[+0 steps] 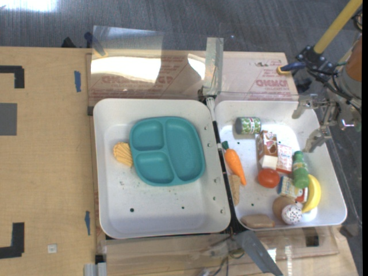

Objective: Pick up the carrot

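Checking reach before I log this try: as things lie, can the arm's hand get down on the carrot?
Probably yes. The carrot lies uncovered by the left wall of the right bin; the hand is over that bin. The wall may crowd the grasp.

The two bins, left (109, 206) and right (333, 203), look like smooth white plastic with a soft sheen; the teal divided plate (167, 150) in the left bin is matt plastic; the carrot (234, 164) near the right bin's left wall looks like smooth orange plastic with a green top; the banana (313, 193) at the right looks glossy; the can (248, 125) at the far side has a shiny, metal-looking end; the bench (43, 171) on the left looks like matt brown cardboard; the sheet (144, 68) at the far side is clear and reflective.
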